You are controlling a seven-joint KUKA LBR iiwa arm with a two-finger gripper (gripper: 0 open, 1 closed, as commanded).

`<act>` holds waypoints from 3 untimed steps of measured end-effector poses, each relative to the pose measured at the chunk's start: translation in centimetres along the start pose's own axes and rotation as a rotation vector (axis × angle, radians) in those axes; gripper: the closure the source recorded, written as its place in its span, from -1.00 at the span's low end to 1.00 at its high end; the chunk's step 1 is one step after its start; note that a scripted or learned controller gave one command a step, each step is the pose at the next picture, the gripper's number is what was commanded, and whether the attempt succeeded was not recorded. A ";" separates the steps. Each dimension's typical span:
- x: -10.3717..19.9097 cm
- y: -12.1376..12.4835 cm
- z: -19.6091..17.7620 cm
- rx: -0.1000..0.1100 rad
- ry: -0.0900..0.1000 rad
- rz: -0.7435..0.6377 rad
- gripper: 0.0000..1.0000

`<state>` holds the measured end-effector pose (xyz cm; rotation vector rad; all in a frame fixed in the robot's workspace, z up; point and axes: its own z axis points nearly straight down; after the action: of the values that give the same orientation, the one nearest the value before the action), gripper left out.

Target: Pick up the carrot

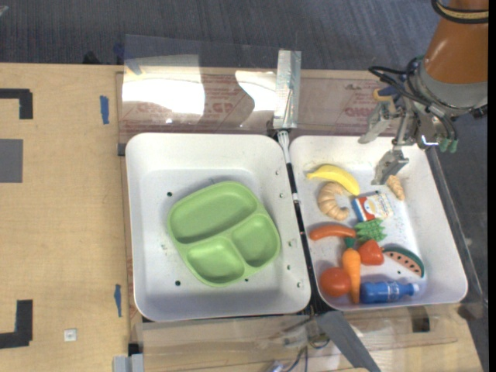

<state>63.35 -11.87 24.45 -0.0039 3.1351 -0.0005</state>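
The carrot [353, 273] lies low in the right bin [446, 231], wedged between tomato [334, 282] and blue bottle [389, 291]. The tool [394, 163] hangs open over the roomier far corner. Carton [373, 206] print unreadable

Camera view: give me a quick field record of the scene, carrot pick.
target: carrot, right bin, near front edge
carrot neighbours: tomato at its left, blue bottle at its right, strawberry behind
end effector: over the right bin's back, apart from the carrot
other right bin items: banana, croissant, watermelon slice
left bin: green divided plate
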 end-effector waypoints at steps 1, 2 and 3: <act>2.8 2.3 13.2 0.003 -0.017 -0.052 -1.00; 8.0 2.2 13.2 0.002 -0.009 -0.294 -1.00; 11.6 0.2 13.6 0.022 -0.058 -0.585 -1.00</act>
<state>51.82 -11.74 10.81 -0.8914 2.9461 -0.0372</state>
